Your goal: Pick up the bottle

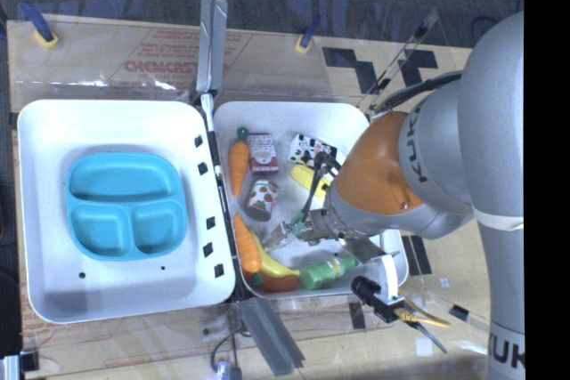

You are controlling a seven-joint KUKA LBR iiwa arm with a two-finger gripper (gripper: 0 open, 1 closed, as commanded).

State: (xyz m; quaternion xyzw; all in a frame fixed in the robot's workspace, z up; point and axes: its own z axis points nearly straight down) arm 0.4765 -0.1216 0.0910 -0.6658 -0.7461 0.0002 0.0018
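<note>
1. Landmark: right bin (267, 113), white, on the bench (107, 58).
2. Bottle (326, 271), green, lies on its side at the right bin's near wall, just beside a banana (276, 266).
3. Pincer (298, 230) hangs low over the right bin's middle, above and apart from the bottle; whether it is wide or narrow I cannot tell.
4. Two carrots (239, 165) along the right bin's left wall; a red carton (261, 152) and a small can (259, 199) beside them.
5. Left bin (53, 289), beside the right bin, holds a blue divided tray (126, 202).
</note>
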